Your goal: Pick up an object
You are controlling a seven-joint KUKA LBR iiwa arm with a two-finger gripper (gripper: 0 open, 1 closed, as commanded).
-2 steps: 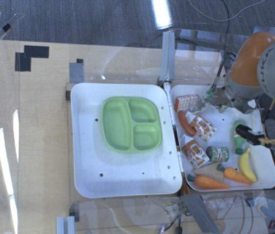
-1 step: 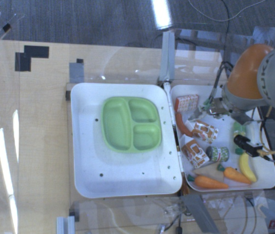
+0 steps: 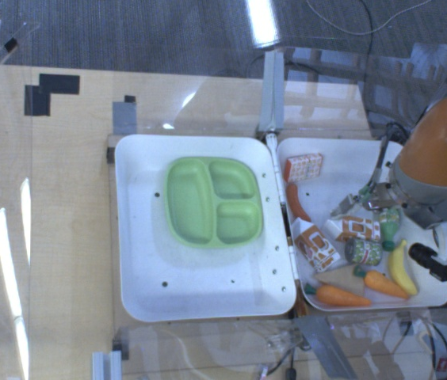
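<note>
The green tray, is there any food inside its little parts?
No. The green tray in the left bin has three compartments, and all look bare. What is beneath the tray is covered, so I cannot tell.

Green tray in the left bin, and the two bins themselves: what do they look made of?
The green tray looks like molded plastic, matte: even pale green colour, rounded compartment walls, soft shading without sharp glare. The left bin and the right bin look like smooth, slightly glossy white plastic with rounded rims; painted metal can't be ruled out.
</note>
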